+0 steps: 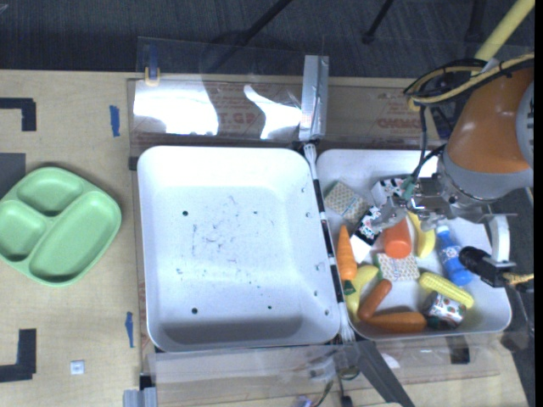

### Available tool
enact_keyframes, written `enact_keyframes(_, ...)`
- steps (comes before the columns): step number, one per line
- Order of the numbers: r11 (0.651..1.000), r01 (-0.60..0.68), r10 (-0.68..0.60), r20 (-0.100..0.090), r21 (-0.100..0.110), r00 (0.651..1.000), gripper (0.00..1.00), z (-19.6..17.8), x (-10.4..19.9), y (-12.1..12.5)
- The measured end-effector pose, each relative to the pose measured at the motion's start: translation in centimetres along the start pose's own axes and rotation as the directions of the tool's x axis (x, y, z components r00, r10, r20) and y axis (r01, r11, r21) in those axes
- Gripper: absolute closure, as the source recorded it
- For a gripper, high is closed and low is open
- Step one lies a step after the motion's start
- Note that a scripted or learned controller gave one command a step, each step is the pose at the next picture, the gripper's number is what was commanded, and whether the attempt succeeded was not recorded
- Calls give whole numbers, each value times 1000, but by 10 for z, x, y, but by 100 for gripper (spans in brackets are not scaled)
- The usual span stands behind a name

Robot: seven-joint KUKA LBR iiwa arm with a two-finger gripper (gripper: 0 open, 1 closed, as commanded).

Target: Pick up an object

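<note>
Orange-banded arm's fingers (397, 213) low over right bin (501, 312), above orange cone-shaped toy (396, 238); grip apparently unclear, cannot tell.

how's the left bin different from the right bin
The left bin shows a bare white floor with a few dark specks; the right bin is crowded with toy food. The arm's claw hangs over the right bin, not the left. Both are shallow, white and side by side.

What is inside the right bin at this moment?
The right bin holds a jumble of toy food: a carrot, sausages, a corn cob, a blue bottle. The hand and arm cover its far right corner.
</note>
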State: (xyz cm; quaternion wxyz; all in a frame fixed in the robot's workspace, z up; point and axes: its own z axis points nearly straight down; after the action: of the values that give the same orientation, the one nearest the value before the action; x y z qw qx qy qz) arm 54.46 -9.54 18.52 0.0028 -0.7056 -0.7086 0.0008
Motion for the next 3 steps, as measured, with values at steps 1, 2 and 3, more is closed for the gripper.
enact_keyframes(1,999,50,-50,1,-1,999,0,3,15,-43)
enact_keyframes(2,993,115,-115,1,-3,993,0,80,-20,-11)
enact_keyframes(3,993,115,-115,0,-3,993,100,71,-21,-10)
